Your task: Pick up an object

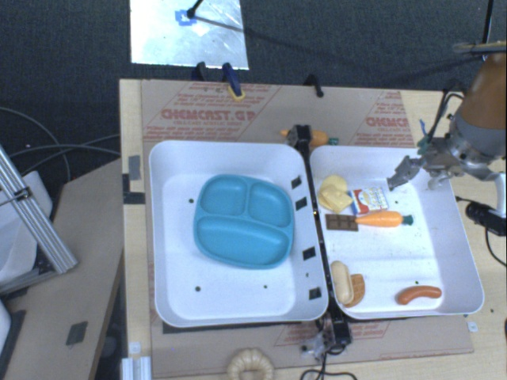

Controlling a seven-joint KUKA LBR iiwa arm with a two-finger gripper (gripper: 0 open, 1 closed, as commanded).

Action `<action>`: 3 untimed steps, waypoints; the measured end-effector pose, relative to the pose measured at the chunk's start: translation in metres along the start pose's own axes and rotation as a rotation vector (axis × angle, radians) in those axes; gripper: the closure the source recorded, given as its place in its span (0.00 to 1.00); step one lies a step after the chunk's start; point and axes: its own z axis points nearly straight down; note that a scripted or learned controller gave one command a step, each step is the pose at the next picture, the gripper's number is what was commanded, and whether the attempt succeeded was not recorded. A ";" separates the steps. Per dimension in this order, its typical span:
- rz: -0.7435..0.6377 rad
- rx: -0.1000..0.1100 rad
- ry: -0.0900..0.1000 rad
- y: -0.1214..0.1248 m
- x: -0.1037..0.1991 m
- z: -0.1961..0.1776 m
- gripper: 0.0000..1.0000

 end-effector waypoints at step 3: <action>-0.001 -0.010 -0.002 -0.005 -0.005 0.080 0.00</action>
